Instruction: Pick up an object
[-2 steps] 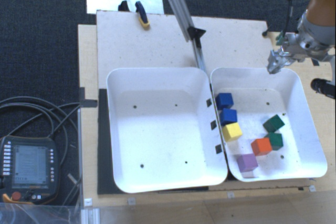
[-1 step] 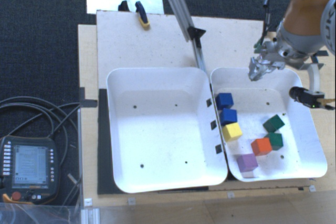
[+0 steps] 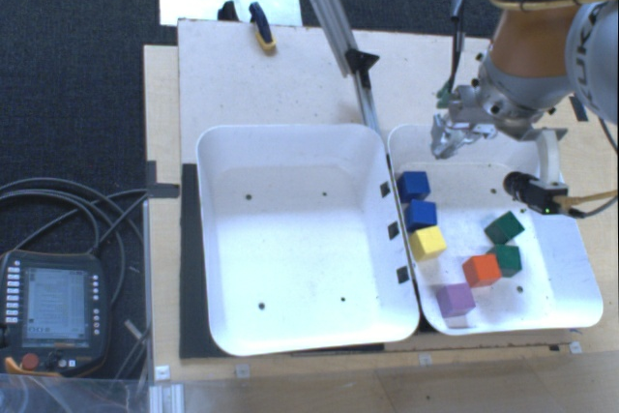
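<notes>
While the gripper [image 3: 447, 142] is held above the upper edge of the right bin [image 3: 571, 280], whether it is spread or closed cannot be told. Nothing is seen between them. In that bin, two blue cubes [image 3: 417, 198] and a yellow cube [image 3: 427, 243] are lined along the left wall; green cubes [image 3: 505, 242], an orange cube [image 3: 481, 270] and a purple cube [image 3: 456, 300] are gathered at lower right.

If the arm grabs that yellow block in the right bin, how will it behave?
The yellow block looks like a stiff cube, so it probably won't flex or roll. It sits touching a blue block near the bin wall, so fingers may nudge its neighbour.
</notes>
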